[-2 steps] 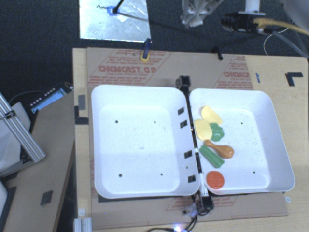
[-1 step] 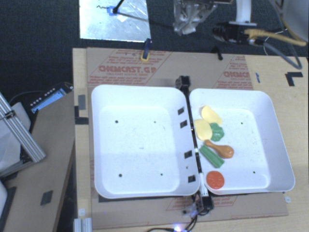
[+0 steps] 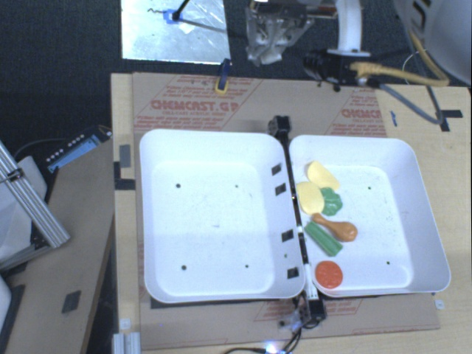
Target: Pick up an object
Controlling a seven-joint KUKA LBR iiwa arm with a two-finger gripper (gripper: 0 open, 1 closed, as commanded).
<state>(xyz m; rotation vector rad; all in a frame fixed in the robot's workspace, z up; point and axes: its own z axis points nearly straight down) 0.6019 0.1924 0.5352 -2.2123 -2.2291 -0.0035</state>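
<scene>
Nearest the camera, the left bin [image 3: 214, 212] sits on the table [image 3: 184, 323], touching the right bin [image 3: 413, 198] along their shared edge. Against the right bin's left side lie two yellow pieces [image 3: 316, 186], a green piece [image 3: 324, 236], a brown drumstick-shaped toy [image 3: 338, 229] and, nearer the front, an orange disc [image 3: 329, 273]. Well behind the bins the gripper [image 3: 265, 50] hangs above the dark floor [image 3: 59, 50], holding nothing; whether its fingers are apart I cannot tell.
</scene>
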